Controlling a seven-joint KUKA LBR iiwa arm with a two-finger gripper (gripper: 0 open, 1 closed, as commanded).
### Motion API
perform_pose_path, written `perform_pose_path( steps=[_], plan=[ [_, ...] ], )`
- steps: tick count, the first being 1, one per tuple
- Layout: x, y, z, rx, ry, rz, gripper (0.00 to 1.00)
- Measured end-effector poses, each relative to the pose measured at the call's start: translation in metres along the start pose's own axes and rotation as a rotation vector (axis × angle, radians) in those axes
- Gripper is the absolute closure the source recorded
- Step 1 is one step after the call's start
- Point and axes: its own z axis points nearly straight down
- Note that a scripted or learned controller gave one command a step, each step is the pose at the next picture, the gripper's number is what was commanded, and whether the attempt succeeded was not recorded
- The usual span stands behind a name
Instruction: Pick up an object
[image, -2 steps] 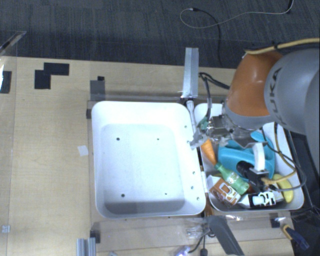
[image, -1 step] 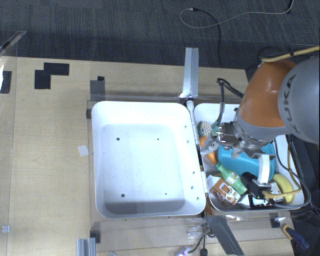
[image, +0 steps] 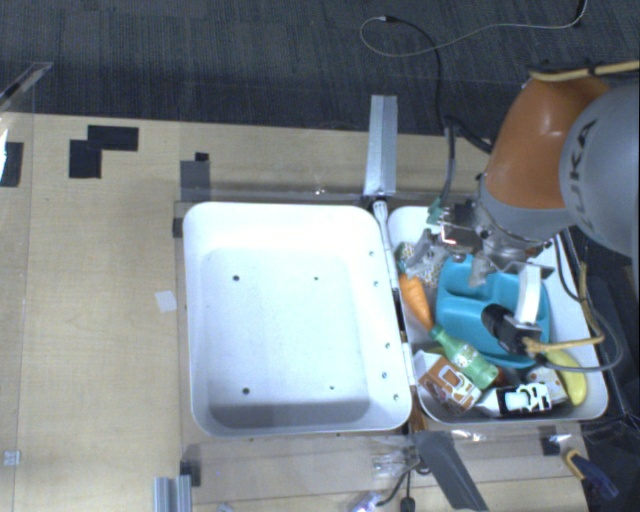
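Nearest, the right bin (image: 596, 398) holds a brown packet (image: 449, 384), green bottle (image: 466, 360), banana (image: 567, 372), orange carrot (image: 415, 301) and blue block (image: 476, 308); above that block hangs the gripper (image: 458, 240), jaw state unreadable; beside it sits the left bin (image: 290, 225)

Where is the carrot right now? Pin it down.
The carrot lies in the right bin, against its left wall, just left of the blue block and above the green bottle.

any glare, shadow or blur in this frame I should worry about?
Camera view: left bin evenly lit, with a soft shadow along its near wall; no harsh glare; the arm looks soft and hides part of the right bin; small items there, like the carrot, are low-detail.
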Motion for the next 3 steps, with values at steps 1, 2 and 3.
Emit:
perform_pose_path(
  steps=[1,2,3],
  plan=[
    [0.076,0.001,0.071,0.002,0.001,-0.099,0.00],
    [0.158,0.008,0.127,0.003,0.000,0.322,0.00],
    [0.159,0.009,0.116,0.002,0.000,0.312,1.00]
  ],
)
